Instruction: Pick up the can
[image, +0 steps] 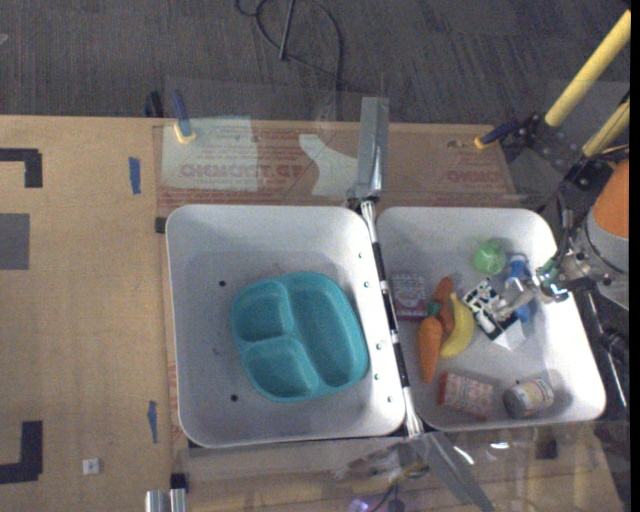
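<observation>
Gripper (535, 290) reaches in over right edge of right white plastic bin (590, 395), metallic wrist, sits low over a black-and-white patterned card-like item (485, 302). Finger state: cannot tell, too small and cluttered. Nothing visibly held.

Near to far. Target: small silver-grey metal can (528, 396), lying on its side in near right corner of the right bin, close to the near wall. Just beside it on the camera's left, flat reddish printed packet (464, 392). They are near each other but look apart.

Step in hand, judged: approach not aligned yet; gripper is well apart from the can, further back in the bin. To do it well: move toward near corner, come down over the can's middle, fingers across the short curved width, not along its length. Smooth round metal probably rolls or slips, so centre the grasp. Watch the bin wall and the packet for finger clearance.

Mid-bin: orange toy carrot (430, 345) and yellow toy banana (457, 328), smooth plastic look, side by side. Small dark printed packet (408, 295) near divider. Further back: green rounded object (489, 257), blue small piece (517, 268).

Left white bin (200, 240) holds teal three-compartment plastic tray (300, 335), glossy, rounded corners.
</observation>
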